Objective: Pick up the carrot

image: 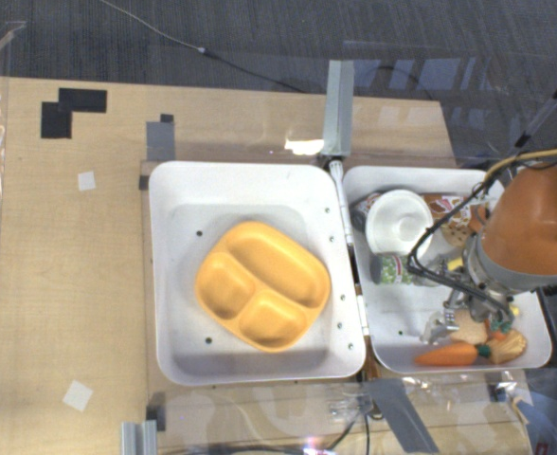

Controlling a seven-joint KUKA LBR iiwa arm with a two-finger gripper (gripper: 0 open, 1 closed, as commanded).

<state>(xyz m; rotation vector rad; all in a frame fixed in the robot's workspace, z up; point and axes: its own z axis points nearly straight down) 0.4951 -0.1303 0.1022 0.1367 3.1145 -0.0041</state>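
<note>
Carrot (446, 354) lies at 6 o'clock in the right bin (388, 344), along its near wall – orange, green stub toward the arm side. Gripper (446, 322) sits just above it at approx 12 o'clock from the carrot, can't tell its state. Left bin (179, 207) has a yellow divided plate (261, 284) at center; white cup (398, 220) at 11 o'clock in right bin.

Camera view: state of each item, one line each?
carrot: lying flat at the near edge of the right bin, not lifted.
gripper: low in the right bin, just above the carrot; grip state unclear.
white cup: in the right bin's far part, open mouth facing the camera.
yellow divided plate: flat in the left bin, compartments bare.
small can: on its side beside the cup.
</note>
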